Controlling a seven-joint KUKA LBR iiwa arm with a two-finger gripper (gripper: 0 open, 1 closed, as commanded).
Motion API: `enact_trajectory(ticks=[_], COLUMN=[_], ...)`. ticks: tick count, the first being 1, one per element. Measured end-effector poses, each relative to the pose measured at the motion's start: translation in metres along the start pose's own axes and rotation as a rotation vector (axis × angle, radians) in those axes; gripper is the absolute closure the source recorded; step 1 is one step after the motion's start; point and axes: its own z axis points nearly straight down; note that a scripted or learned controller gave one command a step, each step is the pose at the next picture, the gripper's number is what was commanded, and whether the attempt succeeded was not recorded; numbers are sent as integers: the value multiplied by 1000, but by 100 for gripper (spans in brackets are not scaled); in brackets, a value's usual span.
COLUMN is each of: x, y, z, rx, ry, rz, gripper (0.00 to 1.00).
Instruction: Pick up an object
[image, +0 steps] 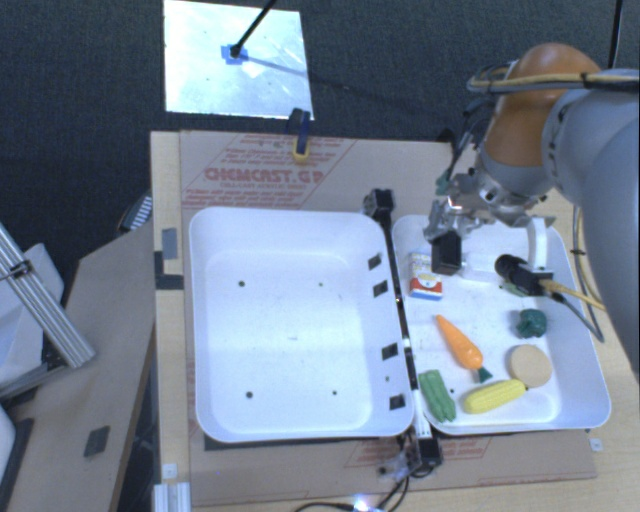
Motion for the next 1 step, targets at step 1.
enact_trajectory(ticks=[1], x=[42], y=[3], z=[-18], rx=[2], ry=[3], rz=[-7], gripper=[100])
